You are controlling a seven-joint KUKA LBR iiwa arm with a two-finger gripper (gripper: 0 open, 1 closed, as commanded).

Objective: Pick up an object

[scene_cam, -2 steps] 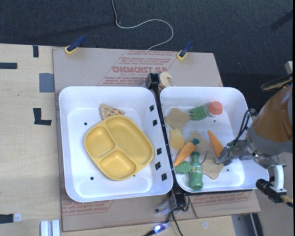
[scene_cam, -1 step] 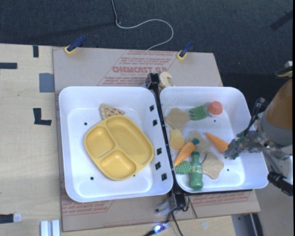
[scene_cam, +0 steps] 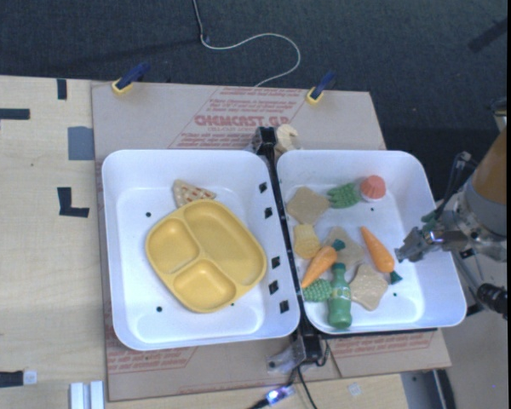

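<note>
Right bin (scene_cam: 426, 309): carrots (scene_cam: 376, 249), green bottle (scene_cam: 339, 299), crackers and more, packed touching; gripper (scene_cam: 411, 250) hovers near one carrot, whether grasping cannot be told. Risk: clutter could deflect a grab or snag neighbours. Arm cut off at right; gripper tips blurred.

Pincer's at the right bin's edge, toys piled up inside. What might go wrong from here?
1. The pincer sits over the right bin's right side; dropping there may hit the wall or bare floor.
2. The nearest carrot lies tilted and may roll away.
3. The green bottle, the second carrot and the crackers touch; a grasp may jam.
</note>
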